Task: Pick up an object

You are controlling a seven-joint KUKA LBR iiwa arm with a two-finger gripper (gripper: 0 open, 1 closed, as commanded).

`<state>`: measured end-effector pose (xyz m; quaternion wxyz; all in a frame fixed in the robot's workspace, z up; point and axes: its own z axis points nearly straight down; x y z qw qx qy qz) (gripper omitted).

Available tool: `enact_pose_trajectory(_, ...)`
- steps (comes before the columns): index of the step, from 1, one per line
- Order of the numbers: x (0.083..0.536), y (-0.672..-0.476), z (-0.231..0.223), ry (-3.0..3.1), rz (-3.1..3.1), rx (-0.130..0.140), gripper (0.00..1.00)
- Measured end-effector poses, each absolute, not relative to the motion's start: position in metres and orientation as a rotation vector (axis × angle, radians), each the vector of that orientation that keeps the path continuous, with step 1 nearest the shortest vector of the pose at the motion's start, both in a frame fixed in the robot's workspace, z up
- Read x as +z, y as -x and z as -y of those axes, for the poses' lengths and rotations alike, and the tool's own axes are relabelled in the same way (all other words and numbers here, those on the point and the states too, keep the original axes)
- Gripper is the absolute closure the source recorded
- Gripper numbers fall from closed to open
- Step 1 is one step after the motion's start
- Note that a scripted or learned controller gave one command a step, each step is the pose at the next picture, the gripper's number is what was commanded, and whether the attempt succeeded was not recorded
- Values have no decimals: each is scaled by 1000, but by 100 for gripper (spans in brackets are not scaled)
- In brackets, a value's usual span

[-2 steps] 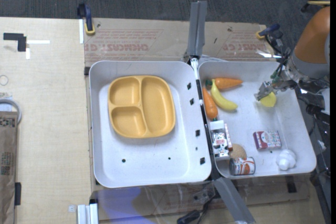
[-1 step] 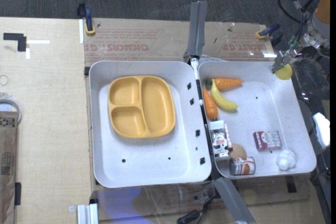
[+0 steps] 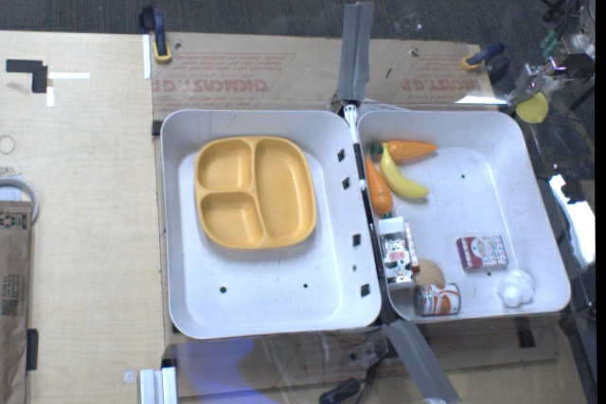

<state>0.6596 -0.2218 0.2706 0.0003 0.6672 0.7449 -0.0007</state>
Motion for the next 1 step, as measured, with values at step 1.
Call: enact_pose_trajectory(1,241,-659,162,-1998,-2427,-4,100)
